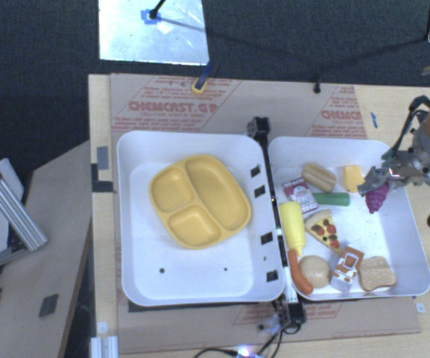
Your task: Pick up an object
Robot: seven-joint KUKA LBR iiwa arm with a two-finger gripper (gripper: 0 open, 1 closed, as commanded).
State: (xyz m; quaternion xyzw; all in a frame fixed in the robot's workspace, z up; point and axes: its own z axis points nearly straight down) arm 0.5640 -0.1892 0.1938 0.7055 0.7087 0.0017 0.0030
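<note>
Two white bins (pixel 200 144) sit on the bench. At right of frame, the gripper (pixel 379 179) is clamped on purple grapes (pixel 376 197), raised above the right bin (pixel 405 233); the pick looks nearly complete.

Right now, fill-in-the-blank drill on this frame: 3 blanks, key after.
1. The yellow divided plate lies in the ____ bin of the camera view.
2. The claw sits over the right bin with the ____ grapes hanging at its tip.
3. The pizza slice lies just right of the ____ corn cob.

Missing words: left; purple; yellow
</note>
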